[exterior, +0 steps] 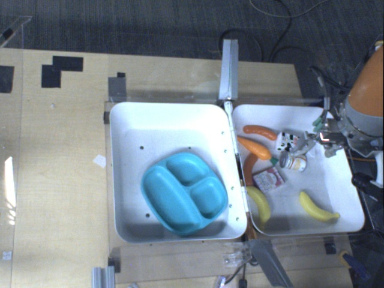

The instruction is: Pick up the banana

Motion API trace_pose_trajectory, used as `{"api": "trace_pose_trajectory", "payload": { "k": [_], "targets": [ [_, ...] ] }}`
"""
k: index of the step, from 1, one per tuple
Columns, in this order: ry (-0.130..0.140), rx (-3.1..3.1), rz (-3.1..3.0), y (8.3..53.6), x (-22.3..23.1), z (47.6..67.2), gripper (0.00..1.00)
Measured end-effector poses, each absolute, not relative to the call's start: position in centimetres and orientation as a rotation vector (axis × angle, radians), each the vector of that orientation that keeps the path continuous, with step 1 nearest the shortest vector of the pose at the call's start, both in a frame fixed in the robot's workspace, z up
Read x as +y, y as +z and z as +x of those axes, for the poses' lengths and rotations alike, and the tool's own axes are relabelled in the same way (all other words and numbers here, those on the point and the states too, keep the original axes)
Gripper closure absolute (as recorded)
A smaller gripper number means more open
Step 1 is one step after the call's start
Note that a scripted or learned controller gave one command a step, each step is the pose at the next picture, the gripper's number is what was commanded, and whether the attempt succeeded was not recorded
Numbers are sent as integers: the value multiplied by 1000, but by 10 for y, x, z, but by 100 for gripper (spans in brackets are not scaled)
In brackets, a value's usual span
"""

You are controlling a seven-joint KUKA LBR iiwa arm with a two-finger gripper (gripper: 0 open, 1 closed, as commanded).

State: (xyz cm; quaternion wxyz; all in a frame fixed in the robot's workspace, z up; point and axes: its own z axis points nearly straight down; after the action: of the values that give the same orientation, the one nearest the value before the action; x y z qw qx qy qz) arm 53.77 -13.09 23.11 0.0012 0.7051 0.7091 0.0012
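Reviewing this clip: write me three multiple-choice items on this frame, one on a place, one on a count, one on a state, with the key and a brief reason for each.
1. Which bin holds the blue three-compartment plastic plate?
A. left bin
B. right bin
C. neither, it sits on the bench

2. How many yellow bananas lie in the right white bin?
A. one
B. two
C. four

3. Where is the two-finger gripper?
A. above the plate
B. over the right bin, near the small packets
C. outside both bins

Key: 1 A, the plate fills the left white bin. 2 B, one banana by the divider, another banana near the front. 3 B, it sits among the right bin's clutter.
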Motion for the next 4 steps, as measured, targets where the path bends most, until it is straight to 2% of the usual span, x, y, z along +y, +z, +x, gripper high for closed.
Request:
{"api": "trace_pose_trajectory", "payload": {
  "k": [1, 2, 3, 4],
  "targets": [
    [15, 2431, 1959, 103, -154, 528, 0],
    [4, 2691, 1592, 90, -180, 491, 0],
    [5, 2692, 1591, 90, -180, 491, 0],
    [12, 2690, 1584, 101, -178, 494, 100]
  ]
}}
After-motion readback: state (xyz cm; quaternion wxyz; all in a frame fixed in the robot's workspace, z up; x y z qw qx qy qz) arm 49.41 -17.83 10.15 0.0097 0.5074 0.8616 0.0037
